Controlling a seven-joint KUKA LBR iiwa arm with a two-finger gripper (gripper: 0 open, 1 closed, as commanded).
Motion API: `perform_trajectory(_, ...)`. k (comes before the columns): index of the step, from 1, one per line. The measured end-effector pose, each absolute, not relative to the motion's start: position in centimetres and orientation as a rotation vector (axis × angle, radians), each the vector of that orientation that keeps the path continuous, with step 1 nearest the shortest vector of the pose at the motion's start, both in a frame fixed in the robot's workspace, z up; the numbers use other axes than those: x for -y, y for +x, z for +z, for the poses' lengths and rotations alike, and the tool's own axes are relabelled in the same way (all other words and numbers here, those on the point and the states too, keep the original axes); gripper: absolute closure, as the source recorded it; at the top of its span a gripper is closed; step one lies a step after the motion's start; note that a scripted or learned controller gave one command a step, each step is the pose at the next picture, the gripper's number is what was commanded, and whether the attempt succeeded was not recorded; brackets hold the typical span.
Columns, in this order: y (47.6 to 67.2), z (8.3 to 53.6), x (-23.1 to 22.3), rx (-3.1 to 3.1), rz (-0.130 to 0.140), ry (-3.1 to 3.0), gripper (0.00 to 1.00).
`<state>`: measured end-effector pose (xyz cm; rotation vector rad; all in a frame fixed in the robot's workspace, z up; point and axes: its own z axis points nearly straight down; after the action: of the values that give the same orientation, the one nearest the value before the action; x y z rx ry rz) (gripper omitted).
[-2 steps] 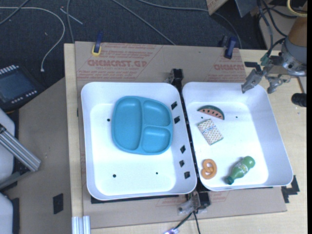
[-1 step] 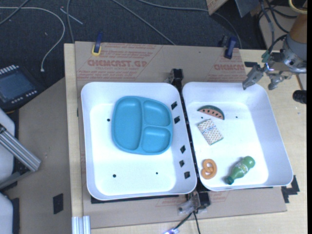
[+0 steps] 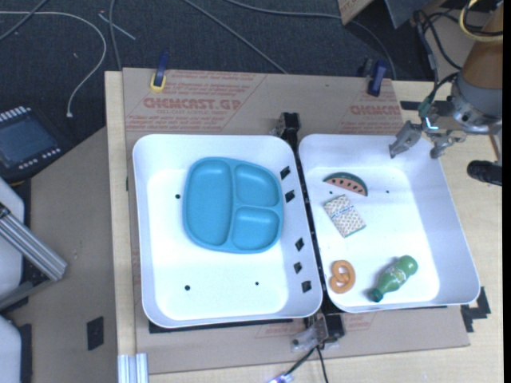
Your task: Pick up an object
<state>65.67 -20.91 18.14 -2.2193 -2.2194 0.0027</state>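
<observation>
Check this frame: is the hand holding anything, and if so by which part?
Nothing is held. The hand hangs open above the right bin's far rim, apart from the watermelon slice, packet, pretzel and green bottle.

The arm (image 3: 483, 78) is cut off by the right edge, so just its wrist end shows. Print on the small packet (image 3: 345, 215) is too fine to read. The tabletop (image 3: 72, 238) runs past the bottom edge.
</observation>
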Motion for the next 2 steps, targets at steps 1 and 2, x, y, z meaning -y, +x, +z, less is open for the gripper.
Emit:
perform_trajectory(1,64.7,12.5,20.7,2.218,0.004,-2.217,0.0)
perform_trajectory(2,64.6,8.2,20.6,2.219,0.004,-2.216,0.0)
